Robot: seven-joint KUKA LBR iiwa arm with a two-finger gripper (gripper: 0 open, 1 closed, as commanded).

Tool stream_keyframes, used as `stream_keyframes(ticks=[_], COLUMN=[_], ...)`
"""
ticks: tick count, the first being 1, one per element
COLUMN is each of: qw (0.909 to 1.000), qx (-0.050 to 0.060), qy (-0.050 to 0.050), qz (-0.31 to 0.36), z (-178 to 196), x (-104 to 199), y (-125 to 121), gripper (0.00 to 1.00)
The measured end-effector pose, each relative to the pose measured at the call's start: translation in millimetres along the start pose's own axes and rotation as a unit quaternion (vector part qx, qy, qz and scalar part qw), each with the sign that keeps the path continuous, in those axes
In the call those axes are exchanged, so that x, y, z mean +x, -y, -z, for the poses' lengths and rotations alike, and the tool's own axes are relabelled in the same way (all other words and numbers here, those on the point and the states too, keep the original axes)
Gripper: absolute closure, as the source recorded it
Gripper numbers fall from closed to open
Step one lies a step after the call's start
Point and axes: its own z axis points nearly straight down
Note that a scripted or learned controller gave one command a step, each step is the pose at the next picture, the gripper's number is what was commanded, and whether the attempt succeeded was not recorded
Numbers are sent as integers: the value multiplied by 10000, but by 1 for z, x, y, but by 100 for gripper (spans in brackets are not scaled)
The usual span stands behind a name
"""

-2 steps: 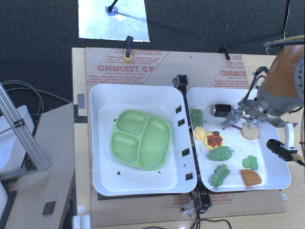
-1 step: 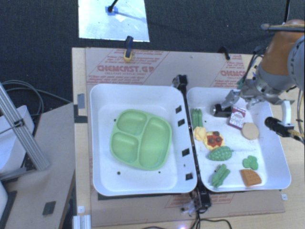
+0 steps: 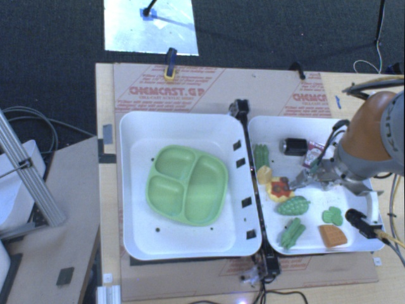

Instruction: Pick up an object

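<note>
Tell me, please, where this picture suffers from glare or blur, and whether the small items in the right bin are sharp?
Camera view: the metal sheet at the top glares pale under the light; the left bin is bright but evenly lit, with the green tray clear; the right bin items are soft and low in detail; the gripper is blurred, its shape hard to read.

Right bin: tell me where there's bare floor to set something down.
In the right bin, the back strip is bare between the bin's back wall and the black cylinder. A smaller patch lies between the green cluster and the orange piece. The middle is crowded around the gripper.
</note>
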Motion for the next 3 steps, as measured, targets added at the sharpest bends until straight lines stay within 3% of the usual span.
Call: stream_keyframes(ticks=[1,2,3], qw=[9999,9999,10000], qx=[-47,-82,-17], qy=[-14,-33,-6], qz=[87,97,81], z=[119,318,320], x=[64,156,151], y=[-15,41,40], gripper=[0,0,100])
